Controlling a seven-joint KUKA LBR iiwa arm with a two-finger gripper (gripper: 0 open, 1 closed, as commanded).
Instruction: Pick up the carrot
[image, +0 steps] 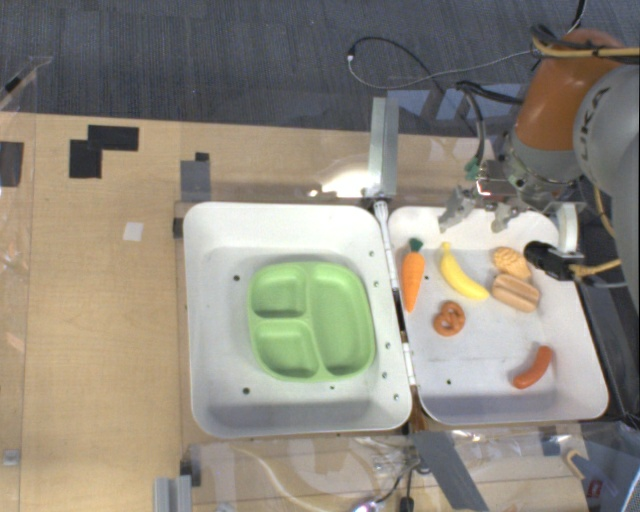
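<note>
Camera view first: the carrot (411, 280) is orange and tapered, with a small dark green top at its far end and its point toward the near side. It lies in the right bin (500, 395), close along that bin's left wall. Just to its right is bare floor, then a banana (463, 277) lying at a slant. Near of the banana sits a pretzel (449, 319). Farther right are a cookie (511, 262) and a bun (516, 293), touching or nearly so, and a sausage (532, 367) lies toward the near right corner. The near left part of this bin is open. The left bin (210, 390) holds a green tray (310, 320) with three compartments. The arm (565, 100) comes in at far right, and its gripper (480, 205) hangs over the right bin's far edge, fingers spread apart with nothing between them, well apart from the carrot.
</note>
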